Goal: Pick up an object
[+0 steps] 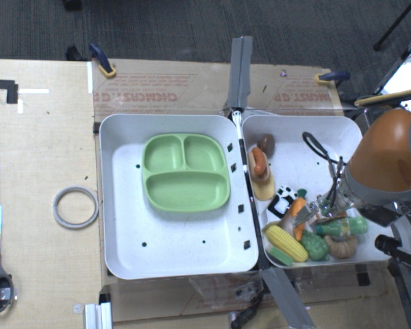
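Observation:
The right bin (294,125) holds a heap of toy food along its near edge. In it are a yellow corn cob (285,242), an orange carrot (299,218), a dark green vegetable (316,247), a green bottle (344,227) and a brown lump (341,248). My gripper (320,212) is down in this heap, between the carrot and the green bottle, and its tip is hidden among the toys. Further back lie a hot dog (259,160), a pale yellow bottle (262,185) and a black-and-white item (282,199).
The left bin (123,252) carries a green divided plate (186,172). A black cable loop (316,146) lies in the right bin's far part. On the bench to the left are a grey tape ring (75,206) and scissors (0,284). The arm's orange band (390,149) overhangs the right bin's right edge.

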`<state>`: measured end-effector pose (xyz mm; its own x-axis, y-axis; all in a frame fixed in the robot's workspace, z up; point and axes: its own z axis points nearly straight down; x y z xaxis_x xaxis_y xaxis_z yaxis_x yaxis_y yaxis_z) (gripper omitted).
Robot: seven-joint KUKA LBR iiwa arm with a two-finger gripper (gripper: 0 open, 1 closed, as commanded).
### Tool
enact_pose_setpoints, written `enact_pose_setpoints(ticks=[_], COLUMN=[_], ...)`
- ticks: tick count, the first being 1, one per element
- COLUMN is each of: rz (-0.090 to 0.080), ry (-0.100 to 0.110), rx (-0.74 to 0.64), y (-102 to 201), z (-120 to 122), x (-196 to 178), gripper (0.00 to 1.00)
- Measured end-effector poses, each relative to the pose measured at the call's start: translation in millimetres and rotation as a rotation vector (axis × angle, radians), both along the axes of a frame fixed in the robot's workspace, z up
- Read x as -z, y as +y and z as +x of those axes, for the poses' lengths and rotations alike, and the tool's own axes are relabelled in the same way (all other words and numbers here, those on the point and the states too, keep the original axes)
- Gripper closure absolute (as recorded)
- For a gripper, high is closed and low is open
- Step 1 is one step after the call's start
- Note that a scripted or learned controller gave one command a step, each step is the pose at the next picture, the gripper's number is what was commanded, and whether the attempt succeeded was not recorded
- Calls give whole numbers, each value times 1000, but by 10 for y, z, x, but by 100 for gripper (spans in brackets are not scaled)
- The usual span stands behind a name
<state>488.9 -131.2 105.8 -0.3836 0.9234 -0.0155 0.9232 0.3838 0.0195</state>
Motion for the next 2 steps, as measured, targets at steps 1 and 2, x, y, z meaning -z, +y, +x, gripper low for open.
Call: enact_pose_setpoints(ticks=[1, 2], rz=[-8, 7], ry=[-5, 24], rx=[-88, 85], y=[107, 534], z=[221, 141], x=[-2, -851], gripper=[0, 0])
